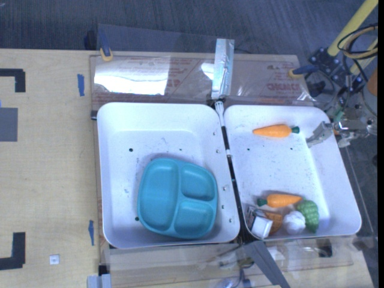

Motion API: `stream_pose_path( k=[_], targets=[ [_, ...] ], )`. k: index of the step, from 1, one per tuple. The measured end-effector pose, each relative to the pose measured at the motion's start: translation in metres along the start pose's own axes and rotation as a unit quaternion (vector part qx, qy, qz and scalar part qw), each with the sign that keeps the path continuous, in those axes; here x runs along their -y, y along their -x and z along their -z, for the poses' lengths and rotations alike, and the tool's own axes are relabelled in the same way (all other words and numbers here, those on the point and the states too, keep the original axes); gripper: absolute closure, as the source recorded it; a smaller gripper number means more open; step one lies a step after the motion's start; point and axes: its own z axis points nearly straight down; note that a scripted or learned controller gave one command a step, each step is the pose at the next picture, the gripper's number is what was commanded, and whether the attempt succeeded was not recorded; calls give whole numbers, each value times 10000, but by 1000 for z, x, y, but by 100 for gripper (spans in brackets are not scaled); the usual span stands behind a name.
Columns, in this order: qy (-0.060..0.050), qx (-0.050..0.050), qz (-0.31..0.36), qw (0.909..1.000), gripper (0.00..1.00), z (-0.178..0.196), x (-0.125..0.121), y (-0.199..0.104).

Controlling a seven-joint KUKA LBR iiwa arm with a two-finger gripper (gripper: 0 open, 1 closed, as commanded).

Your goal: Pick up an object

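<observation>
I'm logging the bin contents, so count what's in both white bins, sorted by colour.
Orange: 2, the plastic toy carrot by the right bin's far wall and a second orange carrot in the near pile.
Teal: 1, the divided plastic plate in the left bin.
Green: 1, leafy toy vegetable.
White: 1, round lumpy piece.
Total: 5, as far as I can tell.

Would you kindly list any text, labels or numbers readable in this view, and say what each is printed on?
Nothing reads clearly.
Reddish printing on the clear sheet behind the left bin: blurred and glare-washed, unreadable.
Reddish printing on the sheet behind the right bin, near: too small to read.
</observation>
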Motion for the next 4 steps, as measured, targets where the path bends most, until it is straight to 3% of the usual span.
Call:
stream_pose_path(
  k=[1,2,3,4],
  targets=[
    [49,6,-1101,9939,0,-80,-87,-54],
    [-3,-1,-625,9980,0,-102,-67,-87],
    [-9,10,-634,9980,100,-91,-67,-86],
    [45,-6,-1328,9911,100,2,-86,-134]
  ],
)
